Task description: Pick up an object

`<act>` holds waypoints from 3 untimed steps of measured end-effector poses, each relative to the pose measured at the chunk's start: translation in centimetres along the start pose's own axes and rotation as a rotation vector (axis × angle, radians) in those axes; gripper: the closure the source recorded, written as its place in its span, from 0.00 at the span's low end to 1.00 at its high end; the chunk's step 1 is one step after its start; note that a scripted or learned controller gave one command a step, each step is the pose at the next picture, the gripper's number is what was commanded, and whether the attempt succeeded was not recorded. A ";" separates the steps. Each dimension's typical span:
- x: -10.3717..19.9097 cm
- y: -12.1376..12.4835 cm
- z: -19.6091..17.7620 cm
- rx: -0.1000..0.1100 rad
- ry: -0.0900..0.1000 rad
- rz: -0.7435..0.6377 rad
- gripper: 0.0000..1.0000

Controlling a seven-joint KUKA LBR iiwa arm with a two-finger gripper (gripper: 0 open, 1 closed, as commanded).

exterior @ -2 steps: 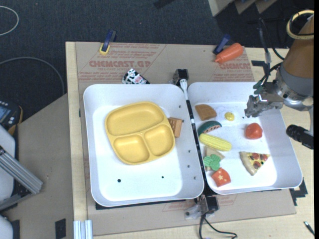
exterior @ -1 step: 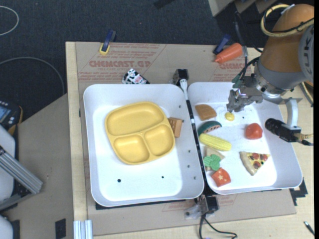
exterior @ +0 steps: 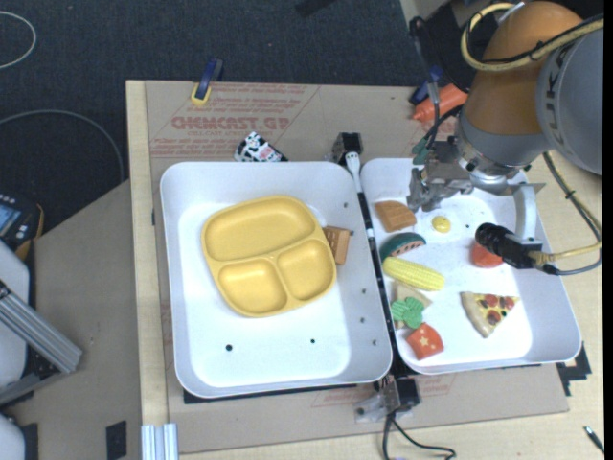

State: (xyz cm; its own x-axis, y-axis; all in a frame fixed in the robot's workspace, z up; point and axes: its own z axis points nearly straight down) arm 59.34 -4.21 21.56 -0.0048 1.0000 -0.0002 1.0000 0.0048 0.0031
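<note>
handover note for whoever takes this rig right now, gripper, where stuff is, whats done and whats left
Gripper: low over the far left part of the right bin, by the toast slice; finger state unclear, nothing seen held.
Right bin: toast slice, watermelon slice, corn cob, pizza slice, strawberry, green piece, small yellow piece.
Left bin: yellow divided tray.
Done: no pick visible.
Left: grasp and lift one object.

Single fixed camera above bench [exterior: 144, 257], angled down over both bins [exterior: 182, 257].
</note>
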 end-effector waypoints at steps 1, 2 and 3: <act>5.0 1.4 -1.4 -0.002 0.001 -0.001 1.00; 11.3 2.8 -1.3 -0.001 0.003 -0.003 1.00; 10.6 2.5 -0.7 0.006 0.000 0.005 1.00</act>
State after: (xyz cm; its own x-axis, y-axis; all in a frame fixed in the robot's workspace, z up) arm 61.75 6.42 22.25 0.0004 1.0000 -0.0004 1.0000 -0.0004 -0.0027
